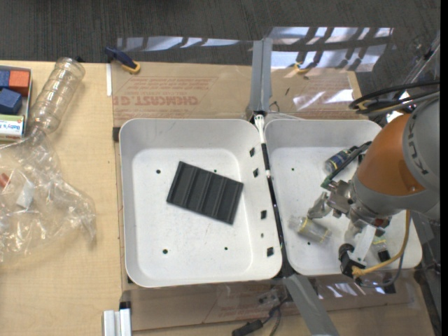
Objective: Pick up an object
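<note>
The gripper [329, 212], its grasp impossible to tell, is hovering by a small, light-looking metal piece [313, 229], probably best pinched across its middle.

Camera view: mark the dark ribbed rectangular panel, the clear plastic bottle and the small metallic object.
Dark ribbed rectangular panel [204, 192], camera view, centre rib.
Clear plastic bottle [53, 95], camera view, mid-body.
Small metallic object [313, 230], camera view, its middle.

A pale wood worktop [70, 271] carries flattened brown cardboard [182, 93], and two white bins [129, 208] sit side by side on that cardboard. Beyond the cardboard's far edge lies dark grey carpet [210, 9], and bright streaks of light [329, 44] fall across the cardboard's far right corner. Left of the cardboard, on the bare wood, lie a clear plastic bottle [52, 96], crumpled clear wrap [35, 201] and a box of coloured blocks [14, 96].
</note>
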`<action>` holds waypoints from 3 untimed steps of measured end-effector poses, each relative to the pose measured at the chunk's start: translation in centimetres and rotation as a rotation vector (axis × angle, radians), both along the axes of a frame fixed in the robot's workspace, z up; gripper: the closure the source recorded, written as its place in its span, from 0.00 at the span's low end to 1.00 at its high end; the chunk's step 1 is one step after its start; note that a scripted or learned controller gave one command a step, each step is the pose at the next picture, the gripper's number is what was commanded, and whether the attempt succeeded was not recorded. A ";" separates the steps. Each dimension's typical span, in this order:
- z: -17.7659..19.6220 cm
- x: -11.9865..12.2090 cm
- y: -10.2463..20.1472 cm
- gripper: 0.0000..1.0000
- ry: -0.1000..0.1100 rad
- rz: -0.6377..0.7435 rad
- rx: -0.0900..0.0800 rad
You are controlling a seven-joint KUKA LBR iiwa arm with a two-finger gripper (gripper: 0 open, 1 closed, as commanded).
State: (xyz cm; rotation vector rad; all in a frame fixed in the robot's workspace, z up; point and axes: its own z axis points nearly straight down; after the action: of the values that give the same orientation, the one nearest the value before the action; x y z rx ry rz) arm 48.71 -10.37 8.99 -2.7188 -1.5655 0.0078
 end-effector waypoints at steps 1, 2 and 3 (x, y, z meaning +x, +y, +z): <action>0.8 0.0 -0.1 1.00 0.002 -0.004 0.000; 0.8 0.0 -0.1 0.00 0.002 -0.004 0.001; 1.6 -0.1 -0.2 1.00 0.006 -0.007 0.001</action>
State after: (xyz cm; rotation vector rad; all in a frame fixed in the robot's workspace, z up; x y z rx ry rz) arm 48.61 -10.52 10.60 -2.7205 -1.5544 0.0154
